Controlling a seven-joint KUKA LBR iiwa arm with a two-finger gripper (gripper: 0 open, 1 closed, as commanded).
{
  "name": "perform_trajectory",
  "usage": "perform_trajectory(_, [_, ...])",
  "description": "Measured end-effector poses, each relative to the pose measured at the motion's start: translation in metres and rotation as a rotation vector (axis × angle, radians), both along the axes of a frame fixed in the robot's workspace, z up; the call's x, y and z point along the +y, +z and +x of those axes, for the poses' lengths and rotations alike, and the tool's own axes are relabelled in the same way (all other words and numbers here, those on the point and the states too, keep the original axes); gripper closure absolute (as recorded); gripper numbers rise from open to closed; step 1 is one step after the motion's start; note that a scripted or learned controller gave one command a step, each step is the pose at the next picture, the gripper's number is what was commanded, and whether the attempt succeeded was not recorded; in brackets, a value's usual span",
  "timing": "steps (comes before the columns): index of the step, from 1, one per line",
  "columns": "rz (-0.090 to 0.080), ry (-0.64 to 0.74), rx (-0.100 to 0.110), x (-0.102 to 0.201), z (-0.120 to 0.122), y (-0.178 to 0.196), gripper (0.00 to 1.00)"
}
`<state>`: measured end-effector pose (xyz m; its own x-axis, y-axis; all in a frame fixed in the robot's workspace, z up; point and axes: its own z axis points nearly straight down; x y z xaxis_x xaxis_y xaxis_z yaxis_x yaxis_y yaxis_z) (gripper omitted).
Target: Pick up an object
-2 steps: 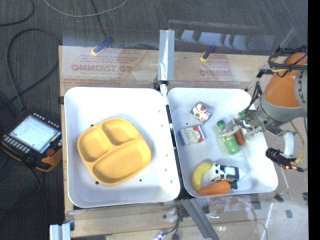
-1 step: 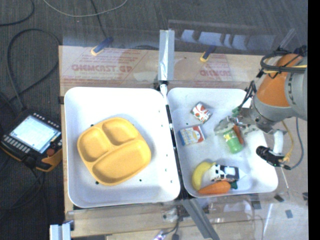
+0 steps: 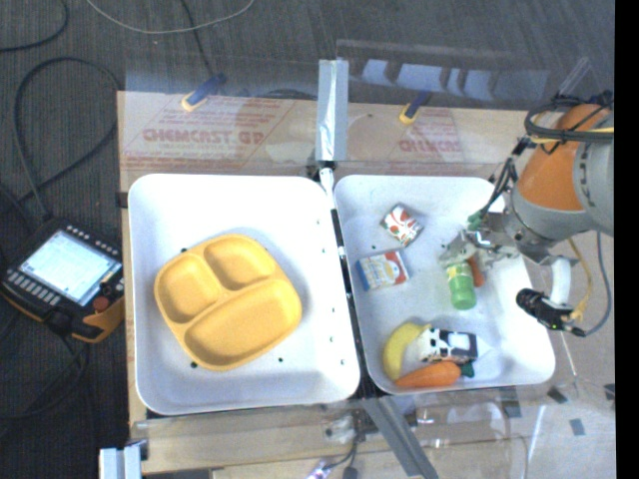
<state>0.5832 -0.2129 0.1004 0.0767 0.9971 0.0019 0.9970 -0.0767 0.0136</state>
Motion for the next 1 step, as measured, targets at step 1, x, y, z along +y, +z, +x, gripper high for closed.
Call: perform_trajectory(1, [-0.001, 0.071, 0.016, 0.0443, 0.0105, 0.0926, 1.0])
